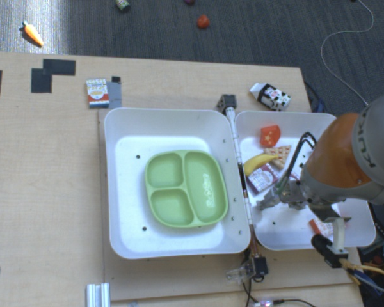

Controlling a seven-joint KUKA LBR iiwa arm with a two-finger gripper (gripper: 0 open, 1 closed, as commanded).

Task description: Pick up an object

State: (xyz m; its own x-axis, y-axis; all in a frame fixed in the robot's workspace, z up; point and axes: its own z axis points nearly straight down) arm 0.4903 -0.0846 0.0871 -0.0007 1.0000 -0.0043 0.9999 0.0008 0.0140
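Two shallow white bins side by side on the bench (45, 190). In the left bin (115, 171): one green divided plate (185, 188), three compartments, lying near the middle of the floor. In the right bin (358, 232): one red tomato-like piece (270, 135) toward the far edge, one yellow banana (257, 164) close to the wall shared with the left bin, one tan waffle-like wedge (280, 154) just beside the banana, and one small printed packet (261, 180) touching the banana's near side. One further red-and-white item (321, 226) near the bin's near right corner, partly hidden under the arm, kind unclear.

One grey arm with an orange band (336, 155) reaching in over the right bin. Gripper (269, 201) low over the bin floor, just beside the packet on its near side. Fingers too small and blurred to judge: cannot tell whether parted or closed, nor whether anything sits between them.

On the bench beyond the bins: one small red-and-white box (97, 92) past the left bin's far left corner, one black-and-white carton (271, 96) past the right bin's far edge.
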